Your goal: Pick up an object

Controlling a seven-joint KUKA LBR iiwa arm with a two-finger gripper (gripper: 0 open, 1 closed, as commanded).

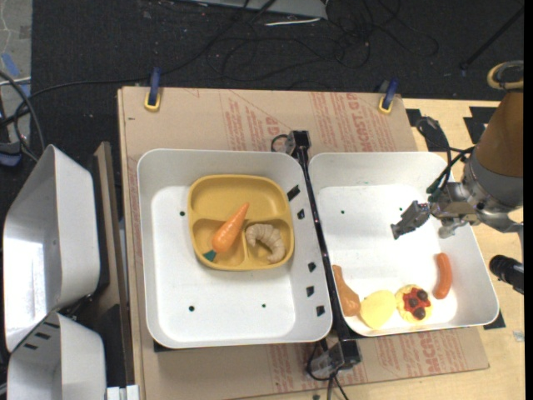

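Here, the left bin (pixel 166 248) holds a yellow plate (pixel 204 194) with a carrot (pixel 230 228) and shrimp (pixel 267 241). Across the right bin's (pixel 366 173) near edge lie a drumstick (pixel 346 291), lemon (pixel 377 307), tart (pixel 415 302) and sausage (pixel 442 274). The gripper (pixel 410 221) hangs above, grasping nothing; its spread is unclear.

Robotics lab: clamped bench (pixel 250 119), loose cables (pixel 250 44) (dark floor)
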